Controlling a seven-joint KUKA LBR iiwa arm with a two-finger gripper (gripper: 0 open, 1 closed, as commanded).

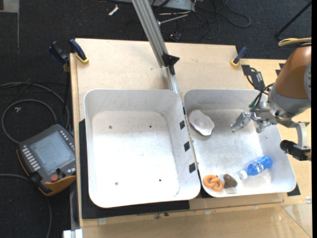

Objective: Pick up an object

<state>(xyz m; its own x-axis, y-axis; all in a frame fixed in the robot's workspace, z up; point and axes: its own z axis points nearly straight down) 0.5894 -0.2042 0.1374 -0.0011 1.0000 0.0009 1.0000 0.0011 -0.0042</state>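
Matt white plastic bins (131,148) on pale wooden bench (129,66); glossy blue plastic bottle (257,167); brushed metal gripper (241,123).

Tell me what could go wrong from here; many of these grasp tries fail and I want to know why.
1. The gripper hangs over bare floor of the right bin, between the white object and the blue bottle; a straight descent would likely close on nothing.
2. The bottle, brown object and orange object crowd the near wall, so fingers may hit the rim.
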